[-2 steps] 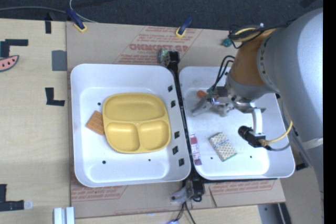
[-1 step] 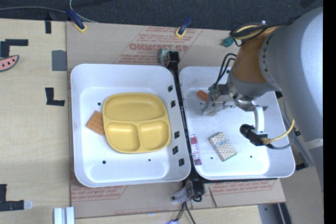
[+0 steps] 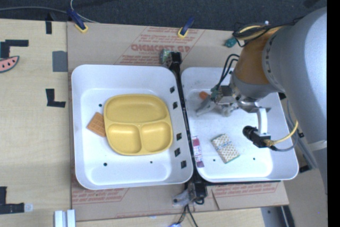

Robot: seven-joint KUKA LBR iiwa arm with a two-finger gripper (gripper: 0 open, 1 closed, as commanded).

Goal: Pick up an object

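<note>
The gripper (image 3: 204,106) is low in the right bin (image 3: 276,170), near its back left part, with grey fingers reaching toward the divider between the two bins. Whether it is open or closed cannot be told from this slant. A small orange object (image 3: 203,95) lies just beside the fingertips on the bin floor, and nothing can be seen held between them, so I judge the pick as not yet made.

The likeliest things to pick in this bin are that orange object and a small patterned packet (image 3: 225,148) lying flat toward the front middle, well apart from the gripper. A thin reddish strip (image 3: 196,150) lies along the left wall near the front.

To do the step well, the gripper should centre over the orange object with one finger on each side before closing, and press close to the floor, since the object is small and low.

The divider wall is close on the left, so a grasp there leaves little side room. The middle and right of the bin floor are free. The left bin (image 3: 85,167) holds a yellow divided tray (image 3: 139,124) with a tan cracker-like piece (image 3: 96,124) at its left edge.
</note>
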